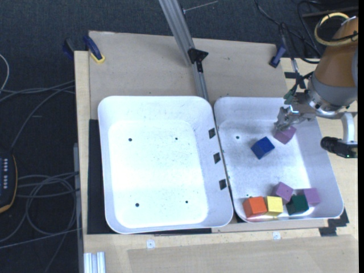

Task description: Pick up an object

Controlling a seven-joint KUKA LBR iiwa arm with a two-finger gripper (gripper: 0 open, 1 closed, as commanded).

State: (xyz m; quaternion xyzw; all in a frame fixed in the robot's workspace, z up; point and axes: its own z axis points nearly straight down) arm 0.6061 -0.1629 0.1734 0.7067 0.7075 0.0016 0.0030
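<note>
From my feed, the left bin (156,164) sits on the desk (142,61) beside the right bin (244,152), their rims touching. In the right bin I see a blue cube (263,147) near the middle, and along the near edge an orange cube (255,206), yellow cube (274,205), purple cube (283,190), green cube (297,205) and another purple cube (311,196), clustered together. The pincer (286,125) is closed on a mauve block (284,133), above the bin's far right part. I can read no labels anywhere.
</note>
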